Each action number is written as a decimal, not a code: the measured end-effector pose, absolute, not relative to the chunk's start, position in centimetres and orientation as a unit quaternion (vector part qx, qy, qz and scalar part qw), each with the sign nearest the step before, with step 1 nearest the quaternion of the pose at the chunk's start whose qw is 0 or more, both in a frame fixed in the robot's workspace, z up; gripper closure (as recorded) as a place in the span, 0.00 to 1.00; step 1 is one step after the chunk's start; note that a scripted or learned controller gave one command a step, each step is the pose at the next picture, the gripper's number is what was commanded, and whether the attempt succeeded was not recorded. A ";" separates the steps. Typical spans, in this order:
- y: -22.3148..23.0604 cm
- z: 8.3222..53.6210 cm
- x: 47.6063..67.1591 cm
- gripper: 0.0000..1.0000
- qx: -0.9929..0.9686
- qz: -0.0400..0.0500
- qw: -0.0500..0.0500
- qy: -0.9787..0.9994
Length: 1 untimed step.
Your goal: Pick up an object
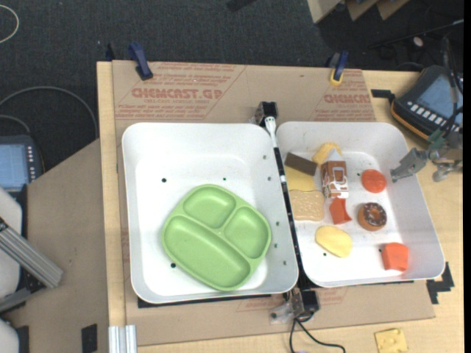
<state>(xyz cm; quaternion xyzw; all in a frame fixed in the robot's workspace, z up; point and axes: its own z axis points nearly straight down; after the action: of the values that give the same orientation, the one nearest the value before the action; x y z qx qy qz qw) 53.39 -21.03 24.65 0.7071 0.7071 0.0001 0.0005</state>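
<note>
**Tool at right rim of right bin; pickable objects lie to its left**

Left bin [140, 197], white and shallow: holds 1 light-green plastic plate with 3 compartments [215, 234], lying flat toward the near side. No loose small items seen around it.

Right bin [423, 219], white and shallow: holds the candidate objects in a cluster. From left: a dark brown flat bar [299, 162], a tan square cracker-like slab [306, 204], a yellow lemon-shaped piece [334, 241], a yellow curved piece [324, 153], a small red-and-white carton [335, 179], an orange-red wedge [339, 212], a brown ring doughnut [372, 215], a red round disc [374, 181], and an orange-red block [396, 256] in the near right corner.

Tool [406, 166]: grey, at the right rim of the right bin, entering from the right edge of the view. Whether its fingers are spread or pressed together cannot be told; nothing is seen between them.

Governing relation: every object lies left of the tool. The red round disc is nearest, just beside it; the doughnut sits a little nearer the camera. Judgement: the disc is the shortest reach, though flat and likely hard to pinch.

Obscured: the arm is cut off at the view edge. The carton overlaps its neighbours, hiding their outlines.
</note>
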 end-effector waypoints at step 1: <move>-17.3 11.4 60.4 0.00 0.707 0.005 0.008 0.707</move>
<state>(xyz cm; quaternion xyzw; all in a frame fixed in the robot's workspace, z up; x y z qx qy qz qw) 60.37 -17.34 11.38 0.7072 0.7070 0.0047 0.0083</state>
